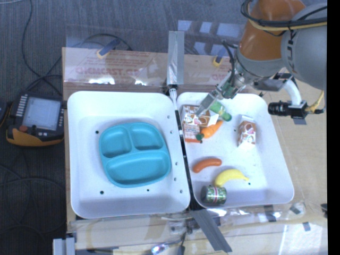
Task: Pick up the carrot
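A bench on dark carpet carries two shallow white bins: the left bin (85, 142) holds a blue divided tray (135, 153), while the right bin (276, 163) holds the carrot (211, 130) lying against a small printed carton (192, 122), with a second carton (246, 132), a sausage (206, 164), a banana (231, 177) and a green can (214, 194) nearby. We see the gripper (215, 101) lowered near the bin's back left corner, just above and beside the carrot, but whether its fingers stand wide or narrow we cannot tell. We judge the approach made and the task otherwise undone: the carrot rests on the bin floor, with closing and lifting left.
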You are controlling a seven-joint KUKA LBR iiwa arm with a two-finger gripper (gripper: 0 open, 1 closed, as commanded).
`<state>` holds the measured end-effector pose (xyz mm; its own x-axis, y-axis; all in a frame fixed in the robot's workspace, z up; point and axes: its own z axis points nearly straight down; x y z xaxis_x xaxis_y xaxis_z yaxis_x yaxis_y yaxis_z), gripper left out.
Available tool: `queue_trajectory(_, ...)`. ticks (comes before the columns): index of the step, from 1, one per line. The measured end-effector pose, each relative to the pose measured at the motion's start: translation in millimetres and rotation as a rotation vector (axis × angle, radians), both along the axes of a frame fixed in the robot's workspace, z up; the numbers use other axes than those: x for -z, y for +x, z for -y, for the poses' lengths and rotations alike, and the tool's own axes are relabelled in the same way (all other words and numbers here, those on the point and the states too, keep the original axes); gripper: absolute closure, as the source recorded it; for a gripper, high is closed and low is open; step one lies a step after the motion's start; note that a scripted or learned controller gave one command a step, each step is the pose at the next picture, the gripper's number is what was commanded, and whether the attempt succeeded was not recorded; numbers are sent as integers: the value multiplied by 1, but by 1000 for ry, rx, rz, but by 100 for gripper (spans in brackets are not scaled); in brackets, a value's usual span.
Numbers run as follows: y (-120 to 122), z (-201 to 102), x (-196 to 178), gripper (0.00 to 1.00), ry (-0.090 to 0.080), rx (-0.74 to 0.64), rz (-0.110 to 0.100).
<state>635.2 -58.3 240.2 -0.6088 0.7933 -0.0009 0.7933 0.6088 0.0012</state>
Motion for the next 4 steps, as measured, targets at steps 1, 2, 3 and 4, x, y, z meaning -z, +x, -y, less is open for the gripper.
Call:
queue_trajectory(1,-36,35,57,0,-2,0,-2)
queue_trajectory(2,-16,83,77,0,-2,20,-1)
queue_trajectory(3,-64,96,139,0,-1,7,15)
queue_trajectory(4,-68,96,143,0,-5,-186,24)
